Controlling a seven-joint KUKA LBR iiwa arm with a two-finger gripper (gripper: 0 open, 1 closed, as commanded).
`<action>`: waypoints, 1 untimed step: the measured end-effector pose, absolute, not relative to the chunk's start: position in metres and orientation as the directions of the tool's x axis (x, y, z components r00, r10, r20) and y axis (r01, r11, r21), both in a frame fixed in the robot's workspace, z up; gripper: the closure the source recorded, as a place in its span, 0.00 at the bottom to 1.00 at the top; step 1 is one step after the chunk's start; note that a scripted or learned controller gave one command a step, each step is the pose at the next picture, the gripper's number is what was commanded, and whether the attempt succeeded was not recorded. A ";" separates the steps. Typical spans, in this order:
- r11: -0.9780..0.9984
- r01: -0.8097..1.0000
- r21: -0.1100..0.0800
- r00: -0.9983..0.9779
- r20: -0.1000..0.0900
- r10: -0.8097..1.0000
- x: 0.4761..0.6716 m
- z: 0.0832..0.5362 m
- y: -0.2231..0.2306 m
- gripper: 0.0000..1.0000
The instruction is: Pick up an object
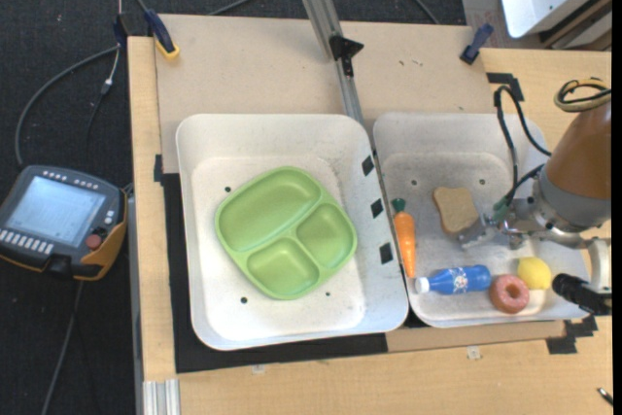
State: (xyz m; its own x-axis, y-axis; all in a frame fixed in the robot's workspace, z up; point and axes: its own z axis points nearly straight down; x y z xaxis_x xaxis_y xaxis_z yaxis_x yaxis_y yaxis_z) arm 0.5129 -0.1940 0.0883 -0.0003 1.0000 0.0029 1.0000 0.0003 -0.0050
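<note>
- My gripper (483, 230), right-center of frame, sits low in the right bin (428, 136) beside the bread slice (454, 208).
- Finger spread: cannot tell.
- Lemon (534, 272), donut (510, 293), bottle (457, 281) lie below it.

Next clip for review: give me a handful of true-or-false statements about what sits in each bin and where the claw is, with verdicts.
1. The green divided plate lies in the left bin. True.
2. The carrot lies on the plate. False: it is in the right bin, by its left wall.
3. The blue bottle lies on its side. True.
4. The claw is over the left bin. False: it is over the right bin, beside the bread slice.
</note>
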 end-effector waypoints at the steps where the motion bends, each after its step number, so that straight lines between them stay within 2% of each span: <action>1: 0.000 1.000 0.001 0.000 0.001 1.000 0.514 0.102 -0.194 1.00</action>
